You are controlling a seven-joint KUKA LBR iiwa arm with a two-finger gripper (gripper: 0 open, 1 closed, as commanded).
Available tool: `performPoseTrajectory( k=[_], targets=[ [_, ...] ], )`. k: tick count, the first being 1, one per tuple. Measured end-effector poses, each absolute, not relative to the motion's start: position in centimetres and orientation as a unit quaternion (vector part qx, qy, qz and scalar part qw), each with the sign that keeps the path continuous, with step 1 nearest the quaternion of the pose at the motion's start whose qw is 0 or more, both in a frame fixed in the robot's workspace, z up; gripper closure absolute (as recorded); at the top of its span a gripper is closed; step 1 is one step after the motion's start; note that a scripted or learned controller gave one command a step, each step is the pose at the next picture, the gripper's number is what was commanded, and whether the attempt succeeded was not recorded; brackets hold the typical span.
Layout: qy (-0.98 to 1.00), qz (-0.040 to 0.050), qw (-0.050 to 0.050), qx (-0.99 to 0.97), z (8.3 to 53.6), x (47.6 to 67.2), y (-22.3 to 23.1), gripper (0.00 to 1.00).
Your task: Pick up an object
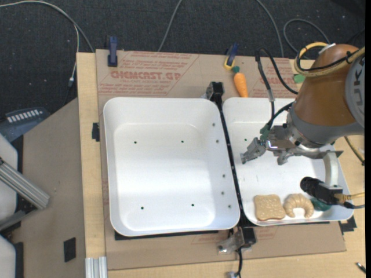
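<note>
The step in hand is the approach: nothing is picked up yet. The gripper (251, 153) hangs over the middle of the right bin (252, 183), above bare white floor, and nothing shows in it. The slant of the view and the arm's bulk hide whether it is open or closed, so I cannot tell.

The likely things to pick lie along the bin's near edge: a flat tan biscuit (269, 207), perhaps a slice of toast, and just beside it on the right a croissant (298, 205), touching or nearly so. A carrot (240, 84) lies outside the bins on the tabletop, beyond the far rim.

The next move, as I judge it, calls for shifting toward the near edge, centring over one item, descending with the gripper open, and closing on it. The biscuit lies flat, so it may be harder to grip than the croissant.
</note>
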State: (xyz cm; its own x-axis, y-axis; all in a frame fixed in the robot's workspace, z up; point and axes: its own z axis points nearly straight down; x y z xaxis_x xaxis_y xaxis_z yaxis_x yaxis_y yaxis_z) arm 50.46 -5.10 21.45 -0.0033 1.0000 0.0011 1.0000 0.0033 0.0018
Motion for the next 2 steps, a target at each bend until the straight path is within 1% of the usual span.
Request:
performPoseTrajectory(
  k=[1, 2],
  targets=[
    [0.68, 0.0002, 0.0, 0.733, 21.7, 49.3, -3.9, 0.0],
    [0.708, 0.0015, 0.001, 0.707, 26.5, 47.9, -1.6, 0.0]
  ],
)
